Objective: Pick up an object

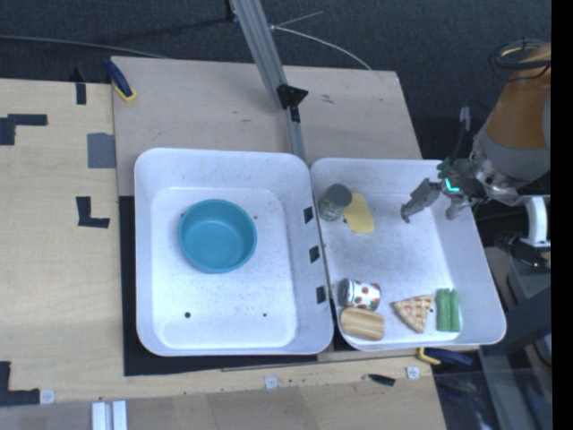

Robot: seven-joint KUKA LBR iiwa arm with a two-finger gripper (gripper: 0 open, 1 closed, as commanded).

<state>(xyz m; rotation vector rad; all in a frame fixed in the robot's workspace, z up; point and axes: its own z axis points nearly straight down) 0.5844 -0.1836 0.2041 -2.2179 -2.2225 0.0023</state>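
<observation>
Approach step underway. Gripper hovering over right bin, upper right area, fingers spread wide, holding nothing. Nearest object: yellow piece beside grey cup. Next move: shifting left, descending.
</observation>
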